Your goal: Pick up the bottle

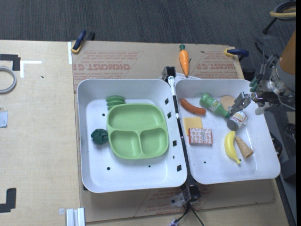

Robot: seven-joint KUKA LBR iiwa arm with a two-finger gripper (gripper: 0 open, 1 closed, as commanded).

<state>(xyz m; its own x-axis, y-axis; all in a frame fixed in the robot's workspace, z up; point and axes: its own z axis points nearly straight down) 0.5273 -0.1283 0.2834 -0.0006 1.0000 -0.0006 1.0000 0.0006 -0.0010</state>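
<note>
1. The left bin (89, 173) bears a green divided tray (138, 130), with a dark green lump (99, 136) at its left.
2. The right bin (263, 171) holds the green bottle (214, 105), lying tilted at the far side, right of a sausage (193, 107).
3. The gripper (238, 104) hangs just right of the bottle, fingers spread.
4. A banana (230, 147) lies nearer.

I see dark grey carpet floor (141, 8) along the top. Light wood tabletop (37, 140) with a brown cardboard sheet (131, 62) on it, held by blue clamps (79, 41). Black tape marks (10, 60) at left. Lighting even.
</note>
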